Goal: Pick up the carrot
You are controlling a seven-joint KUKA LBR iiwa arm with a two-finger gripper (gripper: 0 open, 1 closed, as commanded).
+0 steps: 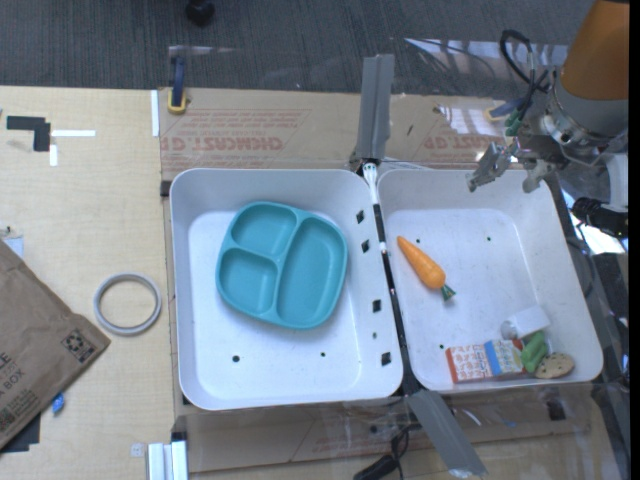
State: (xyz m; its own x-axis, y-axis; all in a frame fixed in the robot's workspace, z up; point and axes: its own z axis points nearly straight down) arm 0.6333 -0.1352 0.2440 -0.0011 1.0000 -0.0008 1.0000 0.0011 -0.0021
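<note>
An orange carrot [422, 263] with a small green tip lies slantwise in the left part of the right bin [560, 268], its tip pointing toward the near right. My gripper [509, 167] hangs over the far edge of that bin, up and to the right of the carrot and well apart from it. Its two fingers stand spread apart with nothing between them, so it is open.
A teal divided plate [283, 264] lies in the left bin [195, 298]. The near right corner of the right bin holds a small packet [485, 360], a white piece [526, 321] and a green and tan item [545, 359]. A tape ring [127, 301] lies on the bench.
</note>
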